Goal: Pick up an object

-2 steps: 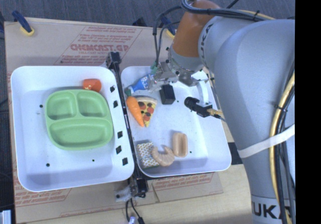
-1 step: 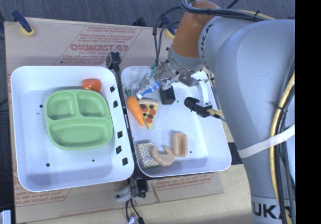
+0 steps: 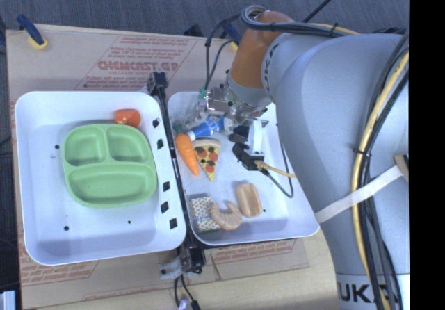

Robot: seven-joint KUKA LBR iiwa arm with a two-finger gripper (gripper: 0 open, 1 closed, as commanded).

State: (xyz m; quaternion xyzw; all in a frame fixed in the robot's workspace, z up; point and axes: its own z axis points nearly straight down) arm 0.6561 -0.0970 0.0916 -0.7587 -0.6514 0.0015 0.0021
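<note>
While the gripper (image 3: pixel 224 112) hangs at the right bin's (image 3: pixel 295 222) twelve o'clock, just over the blue object (image 3: pixel 211 126), I cannot tell its grip; descent and closing seem next.

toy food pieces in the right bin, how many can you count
5: carrot at the left wall, pizza slice beside it, waffle square, croissant and bread roll at the front. More may hide under the arm.

Green tray (image 3: pixel 109 166), orange carrot (image 3: pixel 186 153), white bins (image 3: pixel 35 232) — pizza slice (image 3: pixel 206 156) yellow, red-spotted.
</note>
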